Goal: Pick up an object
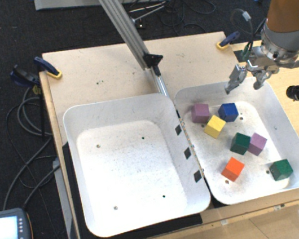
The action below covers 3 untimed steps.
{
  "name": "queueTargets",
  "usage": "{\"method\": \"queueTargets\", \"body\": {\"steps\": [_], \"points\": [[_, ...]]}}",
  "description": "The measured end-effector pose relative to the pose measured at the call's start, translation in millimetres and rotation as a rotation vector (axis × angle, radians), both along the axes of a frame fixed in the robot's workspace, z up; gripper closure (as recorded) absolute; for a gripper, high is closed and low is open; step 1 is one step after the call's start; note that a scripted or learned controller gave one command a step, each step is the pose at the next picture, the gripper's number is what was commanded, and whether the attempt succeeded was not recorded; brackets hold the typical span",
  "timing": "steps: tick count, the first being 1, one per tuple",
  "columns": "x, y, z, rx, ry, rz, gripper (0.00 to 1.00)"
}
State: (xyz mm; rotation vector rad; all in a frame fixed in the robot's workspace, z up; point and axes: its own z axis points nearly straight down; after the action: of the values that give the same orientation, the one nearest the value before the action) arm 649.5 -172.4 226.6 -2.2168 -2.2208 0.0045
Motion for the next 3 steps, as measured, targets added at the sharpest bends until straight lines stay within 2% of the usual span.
{"method": "queueTargets", "body": {"steps": [1,3], "points": [[1.0,0.2,3.3,-0.002,-0.005,0.002,0.0],[-1.6,15.6,-114.4,0.0,0.001,0.001,0.0]]}}
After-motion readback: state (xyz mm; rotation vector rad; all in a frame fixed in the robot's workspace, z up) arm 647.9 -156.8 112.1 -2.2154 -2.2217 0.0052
